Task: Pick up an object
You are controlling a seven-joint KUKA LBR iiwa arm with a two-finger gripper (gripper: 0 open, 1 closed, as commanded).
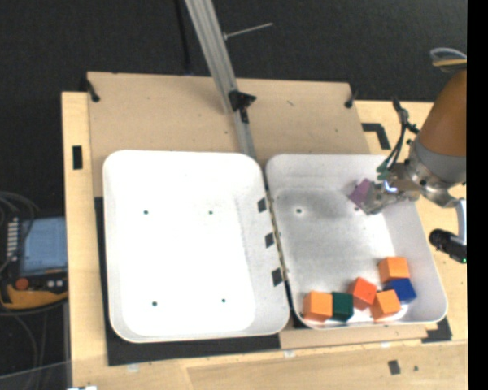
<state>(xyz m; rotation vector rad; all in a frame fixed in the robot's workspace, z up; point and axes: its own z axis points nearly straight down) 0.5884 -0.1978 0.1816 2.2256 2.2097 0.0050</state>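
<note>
Two bins, seven small blocks.
Two white bins sit side by side: the left bin [187,242] and the right bin [325,234]. Blocks: four orange [318,304], one green [342,305], one blue [401,290], one purple [360,192], this last up near the right bin's far edge.

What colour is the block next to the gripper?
Purple. The block sits by the gripper in the camera view.

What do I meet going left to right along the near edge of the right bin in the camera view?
Orange cube → dark green cube → red-orange cube → small orange cube → blue cube. Another orange cube sits above the blue one, so I left it out.
</note>
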